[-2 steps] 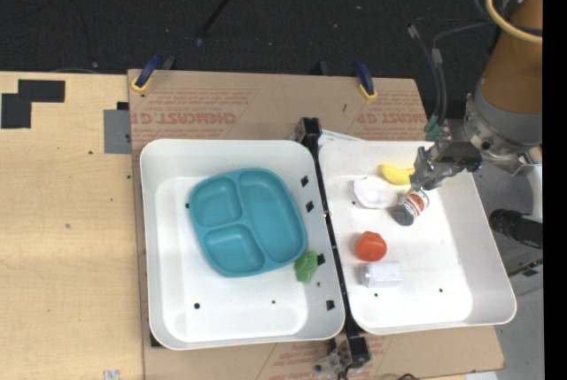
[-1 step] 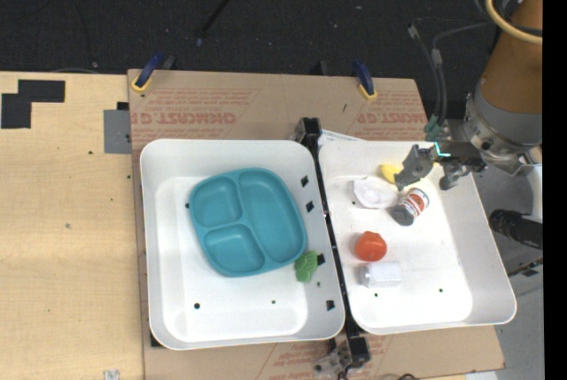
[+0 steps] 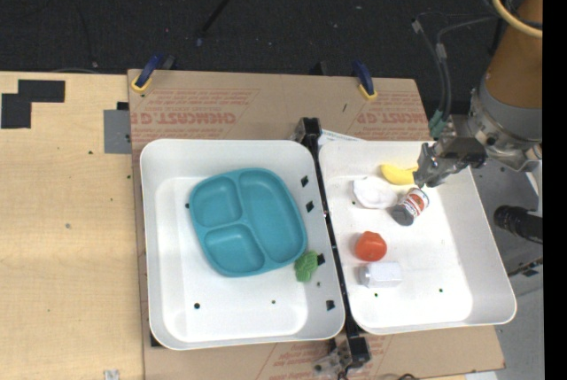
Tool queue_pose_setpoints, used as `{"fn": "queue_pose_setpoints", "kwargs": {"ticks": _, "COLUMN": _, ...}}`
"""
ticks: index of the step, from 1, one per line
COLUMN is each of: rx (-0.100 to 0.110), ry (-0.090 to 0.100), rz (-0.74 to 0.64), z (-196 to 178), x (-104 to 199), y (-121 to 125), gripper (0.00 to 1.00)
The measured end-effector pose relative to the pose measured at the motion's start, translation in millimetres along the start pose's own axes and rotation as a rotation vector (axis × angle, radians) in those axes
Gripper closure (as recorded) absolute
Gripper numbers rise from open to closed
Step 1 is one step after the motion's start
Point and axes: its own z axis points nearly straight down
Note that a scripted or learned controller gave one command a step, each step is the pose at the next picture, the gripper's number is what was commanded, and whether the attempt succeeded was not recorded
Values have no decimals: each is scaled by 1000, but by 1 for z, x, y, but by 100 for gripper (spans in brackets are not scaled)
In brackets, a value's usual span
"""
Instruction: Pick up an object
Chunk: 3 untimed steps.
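In the right bin (image 3: 478,281) lie a yellow banana-like piece (image 3: 397,174), a white round lid-like object (image 3: 370,193), a small can with a red label (image 3: 411,206), a red round object (image 3: 370,246) and a small white block (image 3: 381,275). My gripper (image 3: 429,175) hangs over the bin's upper right part, just above the can and right of the yellow piece. Its dark fingers point down and left. Nothing shows between them.
The left bin (image 3: 168,298) holds a teal divided plate (image 3: 245,221) and a small green object (image 3: 306,267) at the plate's lower right. A black divider (image 3: 324,228) runs between the bins. Blue-and-yellow clamps (image 3: 365,79) hold the cardboard at the back.
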Motion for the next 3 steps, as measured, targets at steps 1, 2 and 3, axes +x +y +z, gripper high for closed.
{"fn": "queue_pose_setpoints", "kwargs": {"ticks": 1, "rx": 1, "ry": 0, "rz": 0, "z": 0, "x": 0, "y": 0, "gripper": 0}}
{"fn": "queue_pose_setpoints", "kwargs": {"ticks": 2, "rx": 1, "ry": 0, "rz": 2, "z": -9, "x": -1, "y": 0, "gripper": 100}}
{"fn": "queue_pose_setpoints", "kwargs": {"ticks": 3, "rx": 2, "ry": 0, "rz": 2, "z": -9, "x": -1, "y": 0, "gripper": 0}}
